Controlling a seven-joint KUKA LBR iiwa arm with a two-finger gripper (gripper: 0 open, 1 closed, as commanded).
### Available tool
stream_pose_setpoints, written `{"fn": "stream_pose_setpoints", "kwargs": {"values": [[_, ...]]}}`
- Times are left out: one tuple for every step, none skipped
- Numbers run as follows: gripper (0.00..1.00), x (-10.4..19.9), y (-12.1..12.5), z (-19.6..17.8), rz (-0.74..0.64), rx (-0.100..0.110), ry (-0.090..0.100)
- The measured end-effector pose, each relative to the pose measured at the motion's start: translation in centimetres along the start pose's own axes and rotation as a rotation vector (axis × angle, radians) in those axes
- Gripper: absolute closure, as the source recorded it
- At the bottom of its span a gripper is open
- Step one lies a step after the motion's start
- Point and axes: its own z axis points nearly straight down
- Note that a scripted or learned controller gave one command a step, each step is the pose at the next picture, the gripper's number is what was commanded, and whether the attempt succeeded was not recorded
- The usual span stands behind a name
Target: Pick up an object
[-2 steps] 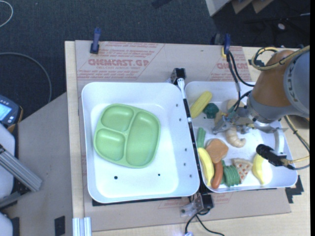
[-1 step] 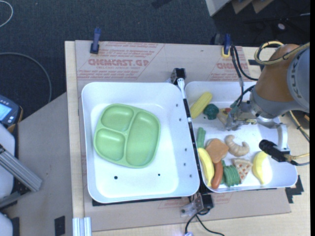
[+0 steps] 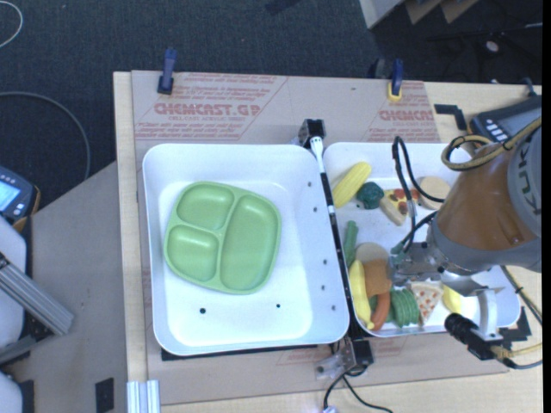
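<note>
Grey tool (image 3: 405,269) hangs low over toy food in the right bin (image 3: 508,317); opening unclear.

Small toy foods (image 3: 379,295) lie jumbled in the right bin (image 3: 344,160).

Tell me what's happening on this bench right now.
A grey and orange robot arm reaches in from the right over the right bin, which is filled with toy food such as a corn cob and a pizza slice. Its claw is low among the pieces at the near end. The left bin holds a green divided plate.
</note>
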Motion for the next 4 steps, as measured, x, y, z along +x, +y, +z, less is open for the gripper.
{"fn": "stream_pose_setpoints", "kwargs": {"values": [[1.0, 1.4, 0.6, -17.9, -0.005, -0.029, -0.007], [1.0, 0.8, 0.2, -8.3, 0.001, 0.0, -0.003], [1.0, 0.1, 0.6, 1.5, 0.002, -0.012, -0.006], [1.0, 7.2, 1.3, -9.4, -0.011, -0.022, -0.003]]}}
